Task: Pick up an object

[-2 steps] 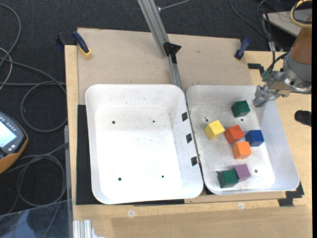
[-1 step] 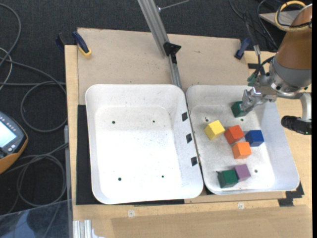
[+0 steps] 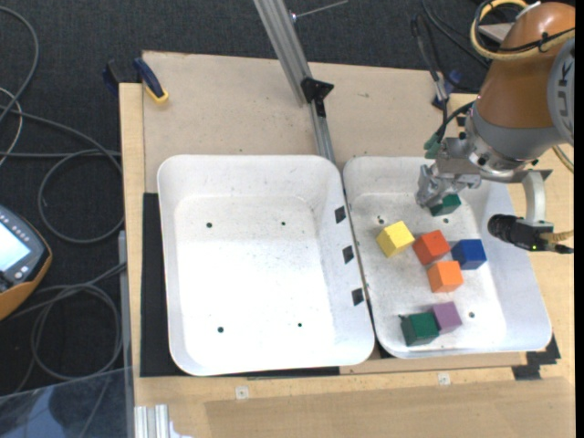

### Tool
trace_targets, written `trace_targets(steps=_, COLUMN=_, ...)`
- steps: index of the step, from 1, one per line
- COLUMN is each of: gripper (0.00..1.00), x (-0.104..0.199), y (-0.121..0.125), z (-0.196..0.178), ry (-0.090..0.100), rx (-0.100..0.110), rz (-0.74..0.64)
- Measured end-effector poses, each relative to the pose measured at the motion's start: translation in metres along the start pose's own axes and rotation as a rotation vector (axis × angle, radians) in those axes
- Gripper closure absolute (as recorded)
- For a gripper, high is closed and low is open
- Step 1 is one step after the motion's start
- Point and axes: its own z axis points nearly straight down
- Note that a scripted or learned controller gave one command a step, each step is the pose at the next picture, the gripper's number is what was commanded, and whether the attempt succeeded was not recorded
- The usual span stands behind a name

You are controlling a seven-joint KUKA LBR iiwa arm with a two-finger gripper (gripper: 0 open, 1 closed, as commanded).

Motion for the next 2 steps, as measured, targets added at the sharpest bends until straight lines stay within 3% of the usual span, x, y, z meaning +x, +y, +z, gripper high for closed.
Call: trace_targets(steps=2, gripper=1.0, x=0.095, y=-0.011, z=-0.015, ry=-0.001, rx=-0.003, rz=0.0)
